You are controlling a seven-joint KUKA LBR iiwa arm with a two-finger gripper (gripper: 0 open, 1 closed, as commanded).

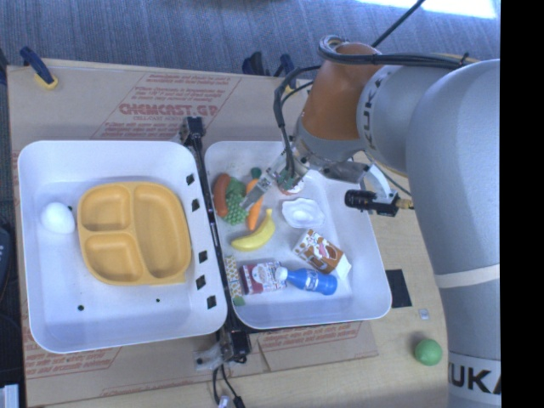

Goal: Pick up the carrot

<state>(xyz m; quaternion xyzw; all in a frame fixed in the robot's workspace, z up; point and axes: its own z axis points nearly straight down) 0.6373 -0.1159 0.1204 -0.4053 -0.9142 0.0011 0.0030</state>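
The carrot (255, 214) is a small orange piece lying in the right bin (365, 266), near its left wall, just above a yellow banana (253, 237) and beside green broccoli (235, 204). My gripper (262, 190) reaches down from the orange-banded wrist (340, 92) into the bin's upper left part. Its tip hangs right above the carrot's upper end, very close to it. Whether it touches the carrot is unclear at this size.
A reddish-orange sausage-like piece (220, 191) lies left of the broccoli. A white cup (299, 212), a small carton (321, 252) and a blue-capped bottle (289, 277) share the right bin. The left bin (34, 313) holds a yellow divided plate (133, 230) and a white egg (58, 218). A green ball (427, 351) lies on the bench.
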